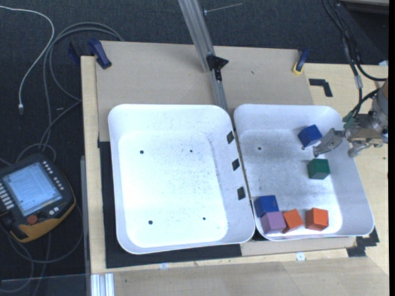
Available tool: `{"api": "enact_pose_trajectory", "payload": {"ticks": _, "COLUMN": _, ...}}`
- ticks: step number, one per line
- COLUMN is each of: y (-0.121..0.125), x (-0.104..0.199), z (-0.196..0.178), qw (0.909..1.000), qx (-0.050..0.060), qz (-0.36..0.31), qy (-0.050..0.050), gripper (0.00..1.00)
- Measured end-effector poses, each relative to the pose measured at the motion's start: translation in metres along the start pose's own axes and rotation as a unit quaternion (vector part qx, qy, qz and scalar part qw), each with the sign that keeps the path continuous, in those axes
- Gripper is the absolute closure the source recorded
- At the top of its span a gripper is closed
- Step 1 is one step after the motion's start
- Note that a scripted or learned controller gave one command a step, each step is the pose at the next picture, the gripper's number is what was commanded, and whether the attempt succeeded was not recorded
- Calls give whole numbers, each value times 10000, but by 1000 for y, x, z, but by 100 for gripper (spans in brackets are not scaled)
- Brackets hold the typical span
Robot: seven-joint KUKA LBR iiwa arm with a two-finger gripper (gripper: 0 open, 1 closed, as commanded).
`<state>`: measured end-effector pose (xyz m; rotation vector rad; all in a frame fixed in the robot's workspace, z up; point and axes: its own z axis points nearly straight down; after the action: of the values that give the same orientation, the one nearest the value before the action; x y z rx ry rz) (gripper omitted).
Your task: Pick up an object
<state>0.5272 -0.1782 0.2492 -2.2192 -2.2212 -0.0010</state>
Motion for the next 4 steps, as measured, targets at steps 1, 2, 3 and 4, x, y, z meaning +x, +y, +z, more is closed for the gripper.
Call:
{"api": "enact_pose_trajectory", "payload": {"ticks": 1, "y": 13, "x": -35, "z": 127, "qw": 10000, "qx": 38, "qz": 6, "qy": 7, "gripper": 0}}
{"api": "enact_pose_trajectory", "payload": {"ticks": 2, "y": 16, "x": -34, "z": 111, "qw": 10000, "qx": -16, "qz": -3, "qy": -4, "gripper": 100}}
{"api": "enact_pose_trajectory", "payload": {"ticks": 3, "y": 16, "x": -34, "z": 112, "qw": 10000, "qx": -12, "qz": -1, "qy": -1, "gripper": 0}}
{"api": "enact_pose_trajectory", "payload": {"ticks": 4, "y": 63, "x": -39, "z": 151, "qw": 10000, "qx": -17, "qz": -9, "qy": -10, "gripper": 0}}
